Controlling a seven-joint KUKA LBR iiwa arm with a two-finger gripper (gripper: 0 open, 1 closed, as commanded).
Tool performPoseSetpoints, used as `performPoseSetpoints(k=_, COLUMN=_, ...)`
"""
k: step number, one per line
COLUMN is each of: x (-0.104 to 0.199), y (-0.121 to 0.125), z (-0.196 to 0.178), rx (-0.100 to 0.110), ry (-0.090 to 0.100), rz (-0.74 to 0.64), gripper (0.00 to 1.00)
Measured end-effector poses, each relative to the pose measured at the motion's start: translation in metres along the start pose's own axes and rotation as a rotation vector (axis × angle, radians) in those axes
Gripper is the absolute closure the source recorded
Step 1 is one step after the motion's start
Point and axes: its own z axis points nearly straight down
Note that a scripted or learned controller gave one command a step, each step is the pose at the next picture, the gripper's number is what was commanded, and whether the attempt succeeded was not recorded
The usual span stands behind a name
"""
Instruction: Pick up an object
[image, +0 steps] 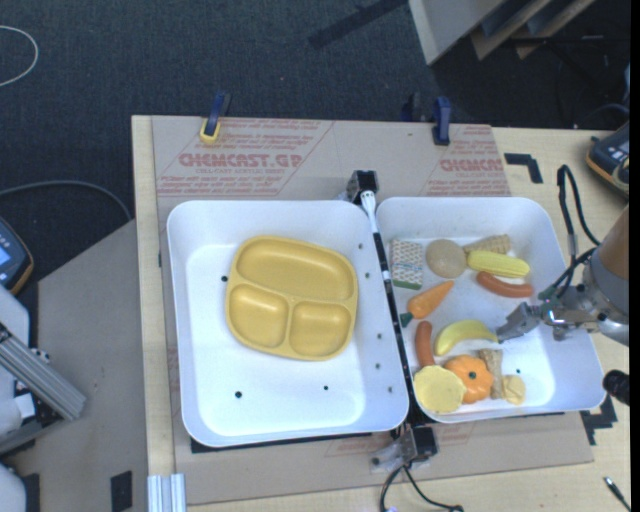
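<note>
Jaws: can't tell if spread or pressed together; the grey gripper (517, 324) sits low in the right white bin (545, 222), nothing seen between them. Just beside its tip, a yellow plastic banana (465, 333), w/ an orange round fruit (472, 375) toward the bin's front edge. Red sausage (504, 286) and corn cob (498, 264) lie nearer the back edge. Left white bin (200, 380) carries 1 yellow 3-section plastic plate (291, 297), mid-bin.

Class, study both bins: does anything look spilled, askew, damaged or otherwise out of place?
Nothing stands out. The yellow divided plate lies flat in the left bin. The toy foods, among them a carrot, a banana and an orange, all lie inside the right bin.
</note>
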Motion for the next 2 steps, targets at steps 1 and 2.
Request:
performPoseSetpoints(k=1, x=-0.002, y=-0.005, z=0.044, rx=0.001, ry=0.000, rz=0.000, gripper=0.00)
performPoseSetpoints(k=2, x=-0.001, y=-0.006, z=0.079, rx=-0.001, ry=0.000, rz=-0.001, gripper=0.00)
